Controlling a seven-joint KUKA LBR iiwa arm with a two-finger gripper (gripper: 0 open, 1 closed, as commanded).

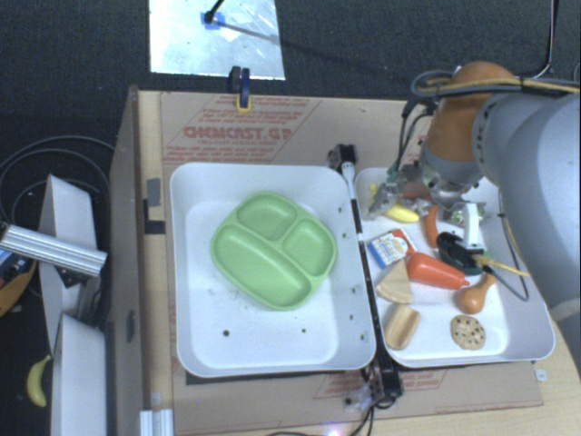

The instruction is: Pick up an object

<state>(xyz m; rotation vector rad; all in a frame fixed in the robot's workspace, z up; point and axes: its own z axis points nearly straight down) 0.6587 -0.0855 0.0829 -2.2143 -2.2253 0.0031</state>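
Green plastic fills the middle of the left bin (195, 334): a divided plate (274, 250) with three compartments, lying flat and slightly turned. The right bin (526, 339), touching the left one along a central seam, holds a clutter of toy food. A yellow banana-like piece (402, 213) lies near the bin's upper left, just beside the gripper (392, 193). Below it sits a small blue and red packet (390, 245), then an orange carrot (436, 271) lying across the middle. A tan wedge (395, 285) and a bread roll (401, 325) lie toward the lower left of that bin, a chocolate-chip cookie (467, 331) at the lower centre, and a brown drumstick shape (477, 293) just above it.

The grey arm (526, 162), with its orange band (463, 107), reaches in from the right of the frame and comes down over the upper part of the right bin. Whether the gripper is closed or spread cannot be told, as the wrist and cables hide it.
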